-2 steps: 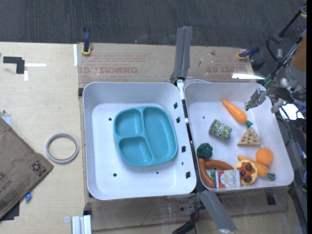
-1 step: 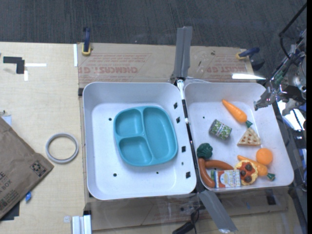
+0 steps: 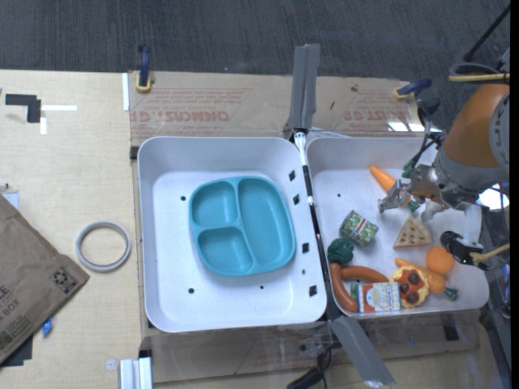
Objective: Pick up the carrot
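The metal two-finger gripper, at the frame's right, hangs with fingers spread, one tip touching the orange tapered carrot on the right white bin floor. Nothing is pinched, so closing and lifting remain, I judge.

1. Reaches in from the right edge, grey with an orange band above the wrist.
2. Bends down and leftward, wrist low.
3. Ends in a gripper with metal fingers pointing left, slightly spread.
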